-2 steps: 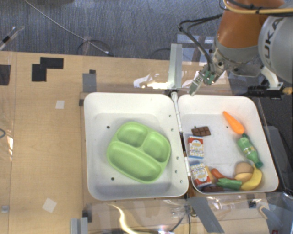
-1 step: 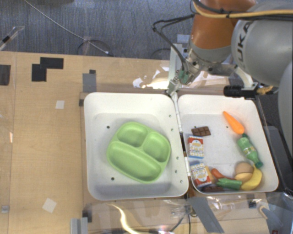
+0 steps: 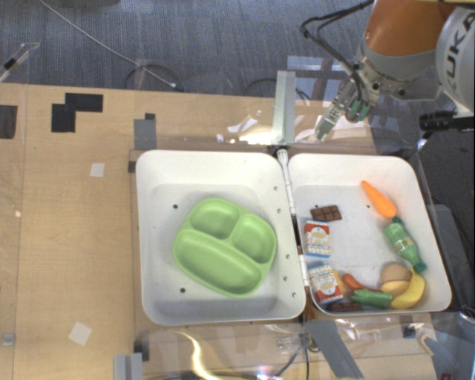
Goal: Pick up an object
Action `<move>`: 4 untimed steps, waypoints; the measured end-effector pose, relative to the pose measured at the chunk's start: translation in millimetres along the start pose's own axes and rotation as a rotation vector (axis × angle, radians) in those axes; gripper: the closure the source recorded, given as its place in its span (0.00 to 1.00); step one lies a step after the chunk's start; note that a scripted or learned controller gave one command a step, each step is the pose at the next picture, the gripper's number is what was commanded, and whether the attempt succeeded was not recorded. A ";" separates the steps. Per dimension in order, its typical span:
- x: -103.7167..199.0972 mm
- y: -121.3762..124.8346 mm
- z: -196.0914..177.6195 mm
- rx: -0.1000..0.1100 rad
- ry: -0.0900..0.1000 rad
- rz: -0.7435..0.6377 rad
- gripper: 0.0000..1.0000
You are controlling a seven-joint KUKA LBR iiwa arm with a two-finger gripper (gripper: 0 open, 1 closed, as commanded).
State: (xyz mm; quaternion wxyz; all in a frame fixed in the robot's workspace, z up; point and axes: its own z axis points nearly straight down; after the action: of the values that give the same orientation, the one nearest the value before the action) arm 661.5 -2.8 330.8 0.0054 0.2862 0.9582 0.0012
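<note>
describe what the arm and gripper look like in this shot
The arm is pale grey with a broad orange band above the wrist. Black cables loop off beside it. The gripper is slim, grey and metallic, with a small green part near its base.

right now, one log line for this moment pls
gripper: above right bin's far edge, holding nothing | carrot: in right bin | green plate: in left bin

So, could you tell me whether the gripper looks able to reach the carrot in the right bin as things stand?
Probably yes. The carrot lies alone on bare bin floor, apart from the bottle, and the gripper hangs above the bin's far edge with nothing between them.
</note>
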 end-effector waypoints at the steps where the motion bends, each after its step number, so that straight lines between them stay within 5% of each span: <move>1: 69.3 95.0 40.3 0.000 0.007 0.098 1.00; 2: 69.7 -38.0 52.9 0.002 0.002 -0.098 1.00; 3: -21.7 -78.6 -1.0 0.000 -0.004 -0.028 1.00; 4: -23.7 -56.0 -89.5 -0.003 -0.003 0.171 1.00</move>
State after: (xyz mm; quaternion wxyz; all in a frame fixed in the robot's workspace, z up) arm 649.6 -62.6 420.2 0.0072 0.3670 0.9302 0.0024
